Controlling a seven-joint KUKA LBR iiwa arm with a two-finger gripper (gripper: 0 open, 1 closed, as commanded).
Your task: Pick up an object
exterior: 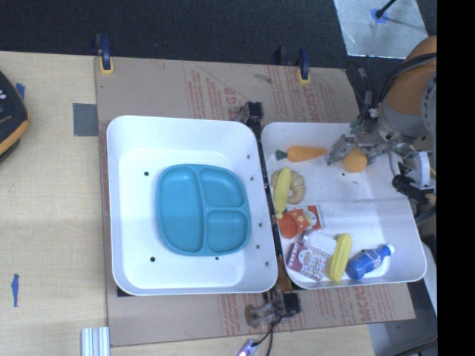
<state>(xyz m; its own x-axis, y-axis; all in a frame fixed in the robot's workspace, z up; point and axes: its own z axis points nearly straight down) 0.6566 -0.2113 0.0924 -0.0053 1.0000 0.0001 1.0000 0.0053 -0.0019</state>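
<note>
Worktop's right bin [401, 221]: pincer [355, 153] is hovering, spread wide, over the orange fruit [355, 162] near the back edge; round fruit risks rolling out.

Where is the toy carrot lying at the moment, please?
The toy carrot lies in the right bin, near its far rim, just beyond the corn cob and left of the gripper.

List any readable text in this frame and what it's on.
Red print on the brown cardboard sheet under the bins: repeated lettering, too blurred to read.
Red and white packets in the right bin: print too small to read.
Nothing else legible.
</note>
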